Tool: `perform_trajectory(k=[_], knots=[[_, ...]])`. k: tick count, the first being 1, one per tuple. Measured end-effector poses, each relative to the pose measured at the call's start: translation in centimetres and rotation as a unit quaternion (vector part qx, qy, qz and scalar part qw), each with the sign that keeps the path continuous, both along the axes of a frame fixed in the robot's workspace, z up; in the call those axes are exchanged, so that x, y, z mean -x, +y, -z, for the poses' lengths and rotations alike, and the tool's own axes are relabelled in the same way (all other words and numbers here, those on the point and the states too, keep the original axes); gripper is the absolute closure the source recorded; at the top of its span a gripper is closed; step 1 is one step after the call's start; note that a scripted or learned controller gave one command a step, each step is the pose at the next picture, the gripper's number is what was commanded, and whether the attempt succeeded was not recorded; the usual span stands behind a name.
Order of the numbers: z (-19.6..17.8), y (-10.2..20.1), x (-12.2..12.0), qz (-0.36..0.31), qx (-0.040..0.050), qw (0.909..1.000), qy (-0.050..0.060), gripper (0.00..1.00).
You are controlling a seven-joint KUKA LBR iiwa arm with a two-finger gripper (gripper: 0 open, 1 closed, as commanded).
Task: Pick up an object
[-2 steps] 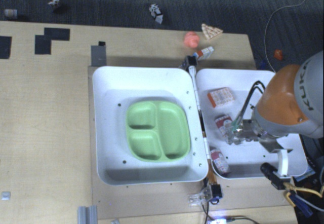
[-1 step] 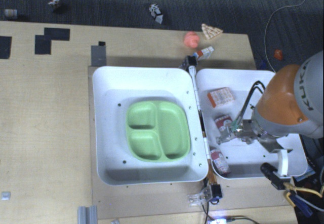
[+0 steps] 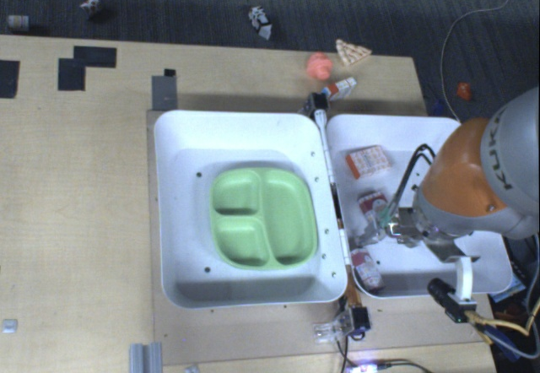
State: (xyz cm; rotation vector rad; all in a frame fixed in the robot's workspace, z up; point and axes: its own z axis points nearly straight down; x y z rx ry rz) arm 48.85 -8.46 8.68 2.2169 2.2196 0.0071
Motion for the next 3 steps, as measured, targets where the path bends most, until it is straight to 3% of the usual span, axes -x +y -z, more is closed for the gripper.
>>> perform_trajectory(k=[1,2,3], knots=[[-1.1,0.0,-0.2,0.000,0.0005,1.0000,-0.004,1.00],[-1.1,0.0,-0.2,-0.001,0.0005,1.0000,-0.003,0.00],[-2.2,0.1,-0.4,-0.001,0.0003,1.0000,-0.005,1.00]])
